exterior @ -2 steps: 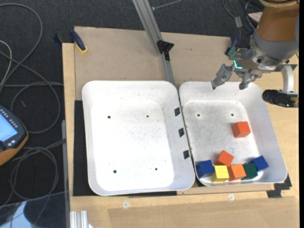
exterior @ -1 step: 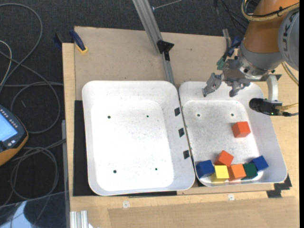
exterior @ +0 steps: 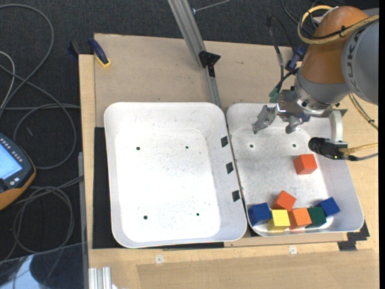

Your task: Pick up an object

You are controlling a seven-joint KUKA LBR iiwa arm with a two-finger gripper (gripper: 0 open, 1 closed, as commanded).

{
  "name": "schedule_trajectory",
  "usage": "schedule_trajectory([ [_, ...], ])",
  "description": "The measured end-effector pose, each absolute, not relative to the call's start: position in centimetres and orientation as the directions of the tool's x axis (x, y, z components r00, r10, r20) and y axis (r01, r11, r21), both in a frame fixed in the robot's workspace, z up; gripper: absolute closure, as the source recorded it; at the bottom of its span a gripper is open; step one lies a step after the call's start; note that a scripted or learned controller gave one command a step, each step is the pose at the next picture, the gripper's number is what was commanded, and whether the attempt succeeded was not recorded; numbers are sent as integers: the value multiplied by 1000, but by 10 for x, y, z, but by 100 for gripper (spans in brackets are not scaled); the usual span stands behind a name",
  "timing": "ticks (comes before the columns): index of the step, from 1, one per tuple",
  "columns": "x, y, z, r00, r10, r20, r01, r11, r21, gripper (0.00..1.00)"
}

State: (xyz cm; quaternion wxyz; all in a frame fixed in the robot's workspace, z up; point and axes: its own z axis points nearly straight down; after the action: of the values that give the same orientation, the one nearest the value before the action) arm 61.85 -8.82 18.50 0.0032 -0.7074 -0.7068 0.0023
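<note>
lone orange block (exterior: pixel 305 164): sitting by itself in the right bin (exterior: pixel 340 177), a bit toward the right wall, nothing touching it
gripper (exterior: pixel 277 120): hovering over the far part of the right bin, fingers spread apart, nothing between them
block vs jaws: nearer than the gripper and off to its right, clearly outside the gap, not touching either finger
block pile: bunched along the near edge of the right bin, left to right blue block (exterior: pixel 259 212), yellow block (exterior: pixel 280 218), orange block (exterior: pixel 299 217), green block (exterior: pixel 316 215), second blue block (exterior: pixel 329 206)
tilted orange block (exterior: pixel 285 200): just behind the yellow one, leaning on the pile
left bin (exterior: pixel 120 161): just beside the right bin, rims touching
arm (exterior: pixel 334 53): coming in from the far right, orange band above the wrist
handheld screen (exterior: pixel 11 168): off the bench at far left, among cables
</note>
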Motion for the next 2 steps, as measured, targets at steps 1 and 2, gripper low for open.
schedule_trajectory([
  [1, 623, -87, 141, 0, 1000, 2, 1000, 0, -7, 0],
  [2, 625, -87, 155, 0, 1000, 2, 1000, 0, 1, 100],
])
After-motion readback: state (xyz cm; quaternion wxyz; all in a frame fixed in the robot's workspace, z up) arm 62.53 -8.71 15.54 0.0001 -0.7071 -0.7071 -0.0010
